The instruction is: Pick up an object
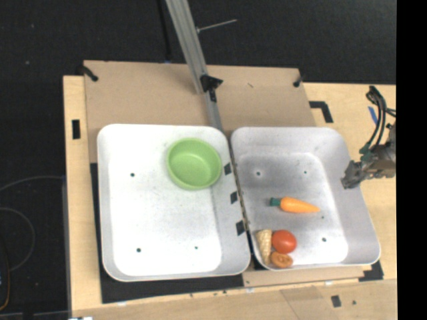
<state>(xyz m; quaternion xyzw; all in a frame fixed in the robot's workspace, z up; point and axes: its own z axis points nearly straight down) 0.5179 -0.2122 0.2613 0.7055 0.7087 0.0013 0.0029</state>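
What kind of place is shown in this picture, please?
Probably a robot test bench in a laboratory, not a kitchen. Two shallow white plastic bins sit side by side on a bare wooden board, one holding a small orange toy carrot, and a grey robot tool reaches in from the right.

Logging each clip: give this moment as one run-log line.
gripper: over right white bin's right rim | orange toy carrot: mid bin, untouched | red tomato: near corner | green plastic bowl: left white bin

bowl (194, 164) in left bin (120, 245), carrot (297, 206) in right bin (333, 145), tomato (284, 241) in front of carrot
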